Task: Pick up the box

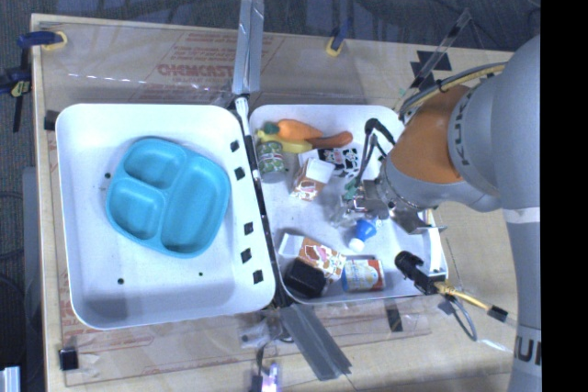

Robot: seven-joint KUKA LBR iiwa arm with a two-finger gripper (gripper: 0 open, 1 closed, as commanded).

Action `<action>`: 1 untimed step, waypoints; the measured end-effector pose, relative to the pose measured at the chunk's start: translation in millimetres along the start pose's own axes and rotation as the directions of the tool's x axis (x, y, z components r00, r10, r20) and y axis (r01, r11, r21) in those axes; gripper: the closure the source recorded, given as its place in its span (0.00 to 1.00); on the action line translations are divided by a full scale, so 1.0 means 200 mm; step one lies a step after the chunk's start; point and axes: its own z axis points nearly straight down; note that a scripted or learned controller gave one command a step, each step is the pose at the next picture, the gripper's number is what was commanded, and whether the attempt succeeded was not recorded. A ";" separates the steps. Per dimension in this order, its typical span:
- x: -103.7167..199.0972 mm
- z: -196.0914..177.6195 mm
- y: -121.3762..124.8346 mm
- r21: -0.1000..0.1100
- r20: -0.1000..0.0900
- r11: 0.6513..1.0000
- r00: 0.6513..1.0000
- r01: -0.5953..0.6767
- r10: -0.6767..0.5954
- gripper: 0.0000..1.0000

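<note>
Camera view: two shallow white plastic bins sit side by side on a wooden bench (138, 50). The left bin (83, 225) holds a glossy blue tray (168, 196) with three rounded compartments. The right bin (276, 285) holds mixed clutter. The box (313, 178) is a small carton, white on top with a brown printed lower face, lying tilted near the middle of the right bin, just right of a green-labelled can (270, 156) and below an orange carrot-shaped toy (308, 134). A flat printed packet (321, 256) and a dark block (304, 278) lie near the front wall. The gripper (360, 205) is low over the clutter, right of the box and apart from it; the finger opening cannot be determined.
</note>
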 end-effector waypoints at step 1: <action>-0.01 0.00 -0.23 -0.002 0.000 0.999 0.999 0.034 -0.034 0.00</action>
